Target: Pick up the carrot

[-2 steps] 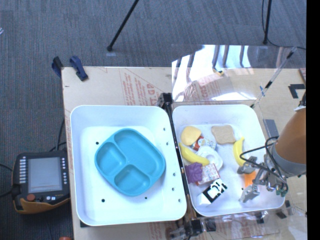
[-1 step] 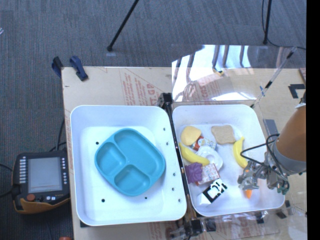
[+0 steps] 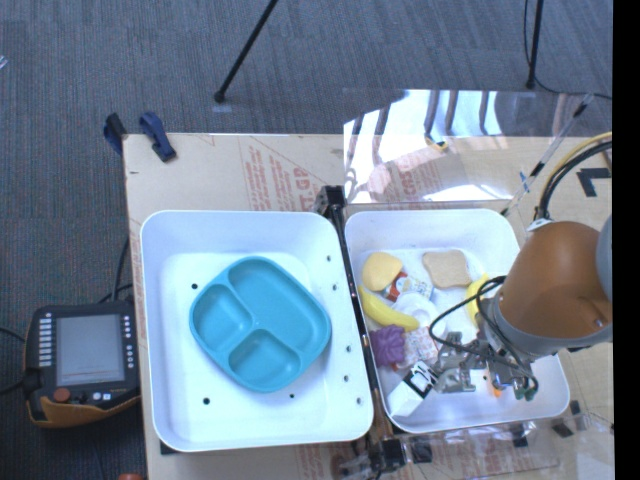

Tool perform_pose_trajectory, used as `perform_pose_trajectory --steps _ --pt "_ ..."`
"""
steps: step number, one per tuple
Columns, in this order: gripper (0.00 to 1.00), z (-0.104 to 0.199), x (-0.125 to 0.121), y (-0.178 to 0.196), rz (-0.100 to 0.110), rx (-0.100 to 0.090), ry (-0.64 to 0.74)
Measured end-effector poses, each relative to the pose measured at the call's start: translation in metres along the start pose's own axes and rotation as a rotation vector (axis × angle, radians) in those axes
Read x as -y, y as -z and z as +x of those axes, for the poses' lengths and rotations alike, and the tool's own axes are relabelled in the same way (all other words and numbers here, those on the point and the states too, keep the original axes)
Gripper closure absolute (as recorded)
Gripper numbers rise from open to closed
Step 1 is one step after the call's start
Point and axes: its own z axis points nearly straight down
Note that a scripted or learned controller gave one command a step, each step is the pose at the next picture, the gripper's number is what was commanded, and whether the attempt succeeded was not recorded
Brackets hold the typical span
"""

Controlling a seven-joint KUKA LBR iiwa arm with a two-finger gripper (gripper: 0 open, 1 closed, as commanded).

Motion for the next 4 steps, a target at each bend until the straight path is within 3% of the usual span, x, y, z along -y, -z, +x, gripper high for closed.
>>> perform_pose_trajectory --steps 1,2,3,4 --pt "1.0 0.0 -0.076 0.104 0.001 0.013 -0.018" --pt "1.0 0.002 -0.021 0.084 0.004 0.0 -0.024" --pt "1.0 0.001 -0.05 0.086 0.002 0.001 -0.083" --pt "1.0 -0.001 0.033 0.087 0.004 0.003 -0.158"
